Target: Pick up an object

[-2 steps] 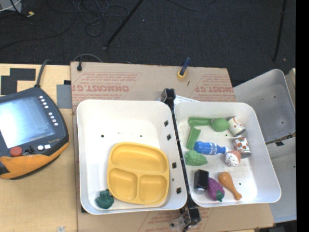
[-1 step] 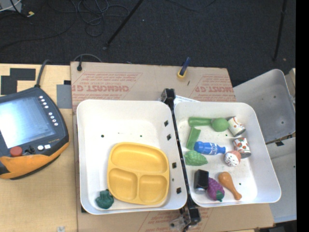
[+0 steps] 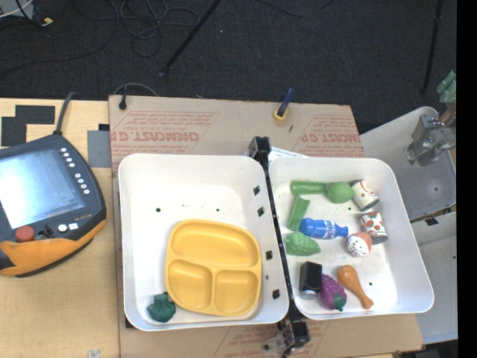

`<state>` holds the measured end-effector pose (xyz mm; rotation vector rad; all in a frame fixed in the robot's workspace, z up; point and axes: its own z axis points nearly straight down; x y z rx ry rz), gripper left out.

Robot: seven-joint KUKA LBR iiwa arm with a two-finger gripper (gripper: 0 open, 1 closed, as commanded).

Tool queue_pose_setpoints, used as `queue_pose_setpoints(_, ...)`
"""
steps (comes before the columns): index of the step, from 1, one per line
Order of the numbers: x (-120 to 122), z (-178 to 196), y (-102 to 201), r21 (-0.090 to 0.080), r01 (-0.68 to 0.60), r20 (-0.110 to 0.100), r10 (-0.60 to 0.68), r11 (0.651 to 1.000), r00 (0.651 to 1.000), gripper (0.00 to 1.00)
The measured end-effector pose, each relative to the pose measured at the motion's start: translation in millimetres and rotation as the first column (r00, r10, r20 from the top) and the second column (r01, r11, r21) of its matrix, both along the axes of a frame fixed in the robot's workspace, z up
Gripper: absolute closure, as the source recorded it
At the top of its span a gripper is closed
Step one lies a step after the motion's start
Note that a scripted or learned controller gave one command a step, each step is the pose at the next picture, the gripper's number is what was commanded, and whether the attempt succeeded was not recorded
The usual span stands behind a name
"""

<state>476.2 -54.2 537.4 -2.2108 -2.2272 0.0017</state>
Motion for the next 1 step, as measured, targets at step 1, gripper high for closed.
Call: queue_pose_setpoints(1,-1.6,-150.3,69.0,-0.001,0.002,-0.015,-0.002,1.000,1.000,1.00)
